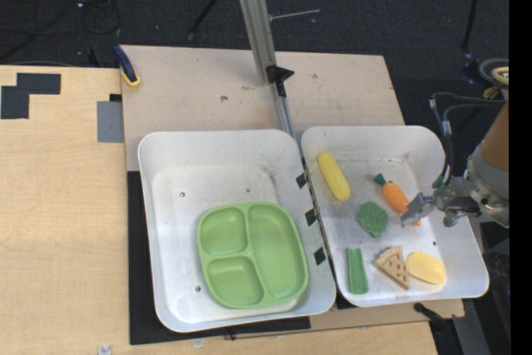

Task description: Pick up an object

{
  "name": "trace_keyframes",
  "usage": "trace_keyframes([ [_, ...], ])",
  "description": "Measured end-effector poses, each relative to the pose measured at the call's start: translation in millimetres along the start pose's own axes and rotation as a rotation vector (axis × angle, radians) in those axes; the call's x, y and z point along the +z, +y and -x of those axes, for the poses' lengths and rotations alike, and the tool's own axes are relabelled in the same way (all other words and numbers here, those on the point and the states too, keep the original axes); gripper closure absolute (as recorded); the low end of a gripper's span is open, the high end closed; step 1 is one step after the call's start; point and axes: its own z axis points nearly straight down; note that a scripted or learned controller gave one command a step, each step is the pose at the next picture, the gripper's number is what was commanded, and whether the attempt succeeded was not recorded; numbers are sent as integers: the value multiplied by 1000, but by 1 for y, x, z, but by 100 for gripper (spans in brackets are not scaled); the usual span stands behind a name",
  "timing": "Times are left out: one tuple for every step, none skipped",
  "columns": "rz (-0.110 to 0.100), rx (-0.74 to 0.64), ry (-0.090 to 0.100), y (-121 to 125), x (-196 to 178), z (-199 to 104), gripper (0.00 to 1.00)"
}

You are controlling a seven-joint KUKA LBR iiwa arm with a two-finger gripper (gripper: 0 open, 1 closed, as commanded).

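Orange toy carrot (394,195) lies in the right bin (453,283), its green top toward 11 o'clock, just beside the gripper (418,212), which sits at the carrot's 4 o'clock end; contact between them cannot be made out. Whether the jaws are apart or together cannot be told from this angle. Green broccoli piece (372,219) at 9 o'clock of the gripper, near. Yellow corn cob (333,175) toward 10 o'clock, further off. Pizza slice (392,266) and yellow lemon-like piece (426,268) at 6 o'clock, touching each other; green stick (357,271) at 7 o'clock. Left bin (166,179) carries a green divided tray (249,255). Both bins rest on a pale wooden bench (199,87); dark floor with cables beyond at 12 o'clock
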Motion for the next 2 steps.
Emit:
trace_keyframes([
  [-1, 0, 1, 4, 68, -2, 0],
  [7, 0, 1, 6, 103, -2, 0],
])
